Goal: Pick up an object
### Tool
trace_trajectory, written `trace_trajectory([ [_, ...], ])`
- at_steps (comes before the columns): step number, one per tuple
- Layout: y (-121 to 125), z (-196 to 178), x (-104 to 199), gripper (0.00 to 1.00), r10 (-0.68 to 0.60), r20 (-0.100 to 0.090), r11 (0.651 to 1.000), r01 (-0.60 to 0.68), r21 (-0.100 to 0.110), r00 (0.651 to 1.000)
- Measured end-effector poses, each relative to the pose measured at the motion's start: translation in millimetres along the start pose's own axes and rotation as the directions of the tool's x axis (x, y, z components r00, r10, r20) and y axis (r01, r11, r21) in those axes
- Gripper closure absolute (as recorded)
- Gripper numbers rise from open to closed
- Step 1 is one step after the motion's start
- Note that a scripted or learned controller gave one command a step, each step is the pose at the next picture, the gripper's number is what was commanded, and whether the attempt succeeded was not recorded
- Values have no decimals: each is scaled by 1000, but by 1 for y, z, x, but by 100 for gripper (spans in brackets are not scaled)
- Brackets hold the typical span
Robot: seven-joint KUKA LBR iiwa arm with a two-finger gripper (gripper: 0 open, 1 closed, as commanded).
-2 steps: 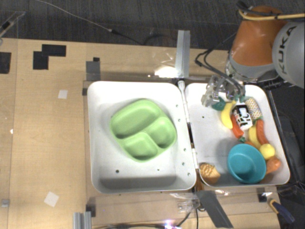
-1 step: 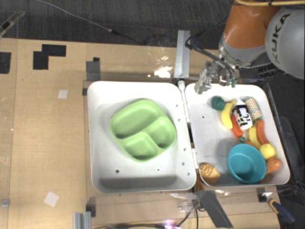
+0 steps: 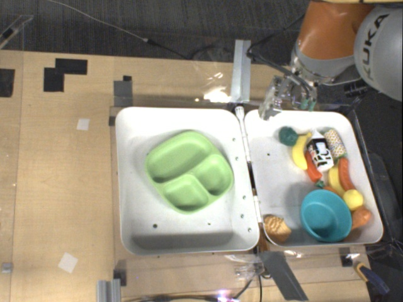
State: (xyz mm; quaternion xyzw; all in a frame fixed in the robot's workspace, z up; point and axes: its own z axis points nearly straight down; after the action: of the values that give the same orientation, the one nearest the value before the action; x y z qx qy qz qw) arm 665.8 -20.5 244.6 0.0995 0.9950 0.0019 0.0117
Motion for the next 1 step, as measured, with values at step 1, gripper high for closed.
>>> trace_trajectory([
  [1,2,-14,-2,100,-4,11,1000,4,-2,1000],
])
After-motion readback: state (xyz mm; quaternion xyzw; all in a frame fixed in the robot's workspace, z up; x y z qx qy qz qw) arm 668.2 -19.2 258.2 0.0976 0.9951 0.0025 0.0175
